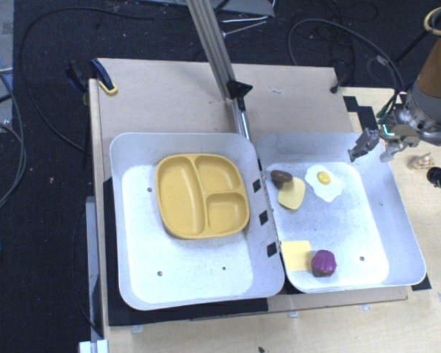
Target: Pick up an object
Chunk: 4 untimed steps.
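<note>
The grey two-finger gripper [375, 144] hangs above the upper right corner of the right shallow white bin [386, 230], at about one o'clock from that bin's centre. Its two fingers stand apart with nothing between them, and they point down and toward the left.

Five small objects lie in the right bin. A white toy fried egg with a yellow yolk [325, 183] sits near the bin's top, its outline roughly round, slightly longer from eleven to five o'clock. Just beside it, at nine o'clock, a pale yellow rounded chip-like piece [292, 195] lies flat, its long axis running from one to seven o'clock. A small brown oval lump [281, 176] touches that piece at its eleven o'clock edge, its long axis nearly level, from nine to three. Toward the bin's bottom, a pale yellow square slice [295, 255] lies flat with its edges about square to the bin, and a round purple toy fruit [323, 262] touches its right side

The left shallow white bin [132, 271] holds a yellow three-compartment plastic plate [203, 195], turned slightly clockwise
</note>
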Tool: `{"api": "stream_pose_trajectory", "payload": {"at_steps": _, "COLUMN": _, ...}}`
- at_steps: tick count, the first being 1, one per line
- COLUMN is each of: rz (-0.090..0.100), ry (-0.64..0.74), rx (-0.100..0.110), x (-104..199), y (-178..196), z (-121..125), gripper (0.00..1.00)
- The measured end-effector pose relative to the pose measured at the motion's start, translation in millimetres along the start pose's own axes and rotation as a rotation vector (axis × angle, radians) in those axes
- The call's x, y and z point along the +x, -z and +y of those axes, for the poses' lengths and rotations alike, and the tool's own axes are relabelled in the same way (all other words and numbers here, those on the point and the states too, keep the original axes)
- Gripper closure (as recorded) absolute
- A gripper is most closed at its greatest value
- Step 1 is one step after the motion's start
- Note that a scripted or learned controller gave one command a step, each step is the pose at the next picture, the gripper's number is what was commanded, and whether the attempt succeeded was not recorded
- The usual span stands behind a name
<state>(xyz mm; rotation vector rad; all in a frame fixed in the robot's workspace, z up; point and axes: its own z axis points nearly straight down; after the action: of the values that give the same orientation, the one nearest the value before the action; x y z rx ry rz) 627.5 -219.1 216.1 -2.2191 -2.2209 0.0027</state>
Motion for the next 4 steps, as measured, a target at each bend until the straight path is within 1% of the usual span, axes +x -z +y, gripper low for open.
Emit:
{"api": "stream_pose_trajectory", "payload": {"at_steps": 1, "rz": -0.001, "ry": 0.001, "rx": -0.003, "x": 0.0, "y": 1.7, "z": 0.9, "gripper": 0.00}}
{"api": "stream_pose_trajectory", "payload": {"at_steps": 2, "rz": 0.000, "ry": 0.003, "rx": 0.000, "x": 5.6, "y": -56.4, "z": 8.8, "gripper": 0.00}}
{"api": "stream_pose_trajectory", "payload": {"at_steps": 3, "rz": -0.001, "ry": -0.001, "rx": 0.000, "x": 0.6, "y": -100.8, "z": 7.1, "gripper": 0.00}}
{"api": "stream_pose_trajectory", "payload": {"at_steps": 4, "rz": -0.002, "ry": 0.001, "rx": -0.005, "x": 1.1, "y": -123.1, "z": 8.3, "gripper": 0.00}}
